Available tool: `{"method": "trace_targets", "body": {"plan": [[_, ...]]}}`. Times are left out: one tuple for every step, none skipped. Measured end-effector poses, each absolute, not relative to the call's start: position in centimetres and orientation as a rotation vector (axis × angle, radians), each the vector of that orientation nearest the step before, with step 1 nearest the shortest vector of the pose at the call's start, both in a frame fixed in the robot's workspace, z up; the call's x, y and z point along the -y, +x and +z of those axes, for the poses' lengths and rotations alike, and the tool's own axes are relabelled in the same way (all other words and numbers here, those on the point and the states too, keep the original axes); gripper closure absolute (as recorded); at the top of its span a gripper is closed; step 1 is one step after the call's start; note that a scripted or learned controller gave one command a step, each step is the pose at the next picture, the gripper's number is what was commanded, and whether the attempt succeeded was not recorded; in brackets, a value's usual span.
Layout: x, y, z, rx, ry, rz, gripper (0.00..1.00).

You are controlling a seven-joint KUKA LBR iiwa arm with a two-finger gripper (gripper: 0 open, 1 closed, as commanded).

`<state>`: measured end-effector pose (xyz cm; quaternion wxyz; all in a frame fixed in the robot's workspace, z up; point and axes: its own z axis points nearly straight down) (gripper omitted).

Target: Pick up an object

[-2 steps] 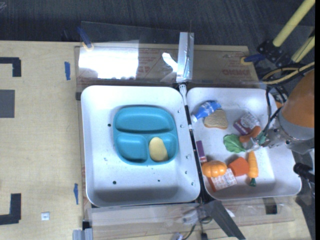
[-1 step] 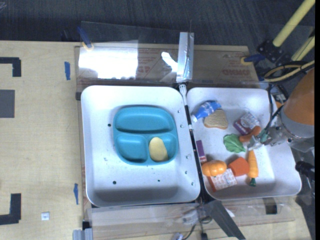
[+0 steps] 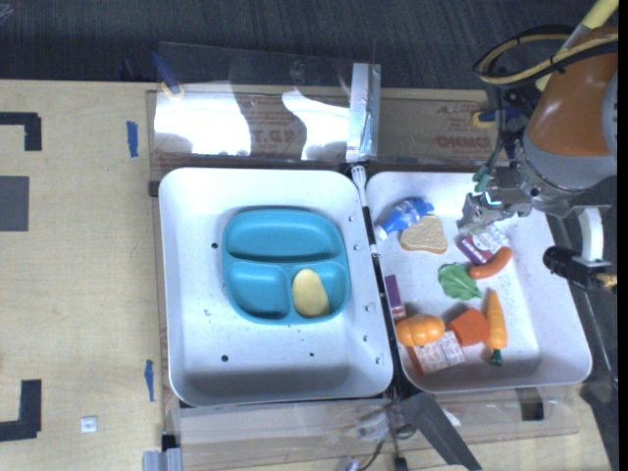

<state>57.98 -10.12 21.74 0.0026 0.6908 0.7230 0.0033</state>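
So the gripper (image 3: 488, 207) hangs over the right bin (image 3: 564, 361), right above a small purple packet (image 3: 478, 247) beside a little sausage (image 3: 493, 262). Can't tell how the gripper is set from here. Just left of the packet sits a toast slice (image 3: 423, 235). My guess: the packet's light, crinkly, a bit slippery, so pinch it across the short sides.

Bright even overhead light. Strong glare on clear sheet (image 3: 257, 116) behind bins. Soft short shadows. Slight overall blur, dark carpet (image 3: 294, 8) dim.
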Motion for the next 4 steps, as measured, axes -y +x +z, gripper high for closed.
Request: {"method": "trace_targets", "body": {"plan": [[10.4, 57.8, 21.4, -2.266, 2.174, 0.001, 0.00], [14.6, 58.3, 10.1, -2.488, 1.892, 0.010, 0.00], [16.1, 58.0, 9.4, -2.486, 1.889, 0.017, 0.00], [17.6, 56.5, 9.5, -2.425, 1.964, 0.018, 0.00]]}}
